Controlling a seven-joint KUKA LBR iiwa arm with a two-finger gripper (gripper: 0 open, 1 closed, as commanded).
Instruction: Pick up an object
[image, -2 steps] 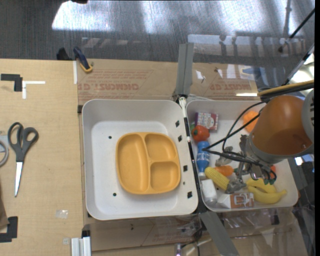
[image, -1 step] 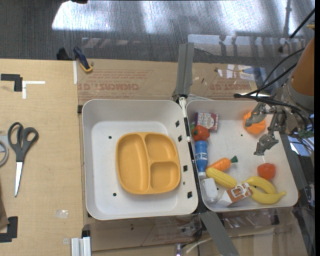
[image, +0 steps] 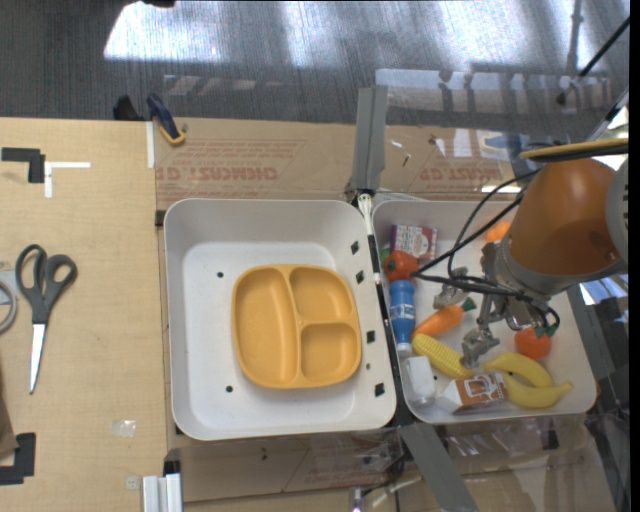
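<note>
bananas (image: 530, 380) and a corn cob (image: 440, 354) lie in the right bin (image: 590, 395), just under the gripper (image: 478, 342), whose grip i cannot tell; it should drop straight onto one piece and avoid the crowded neighbours. that bin also holds a carrot (image: 440, 320), blue bottle (image: 402, 310) and small carton (image: 478, 392); the left bin (image: 190, 330) holds a yellow divided plate (image: 296, 326).

Your arm (image: 565, 220) comes in from the right of the camera view, its orange band turned up toward the lens and bulking large over the wrist. Below the band the grey wrist narrows and points down and to the left. Black cables loop out from it on the left side. The gripper (image: 478, 345) hangs at the lower end (metal linkage, seen from above at a slant), tilted slightly leftward.
</note>
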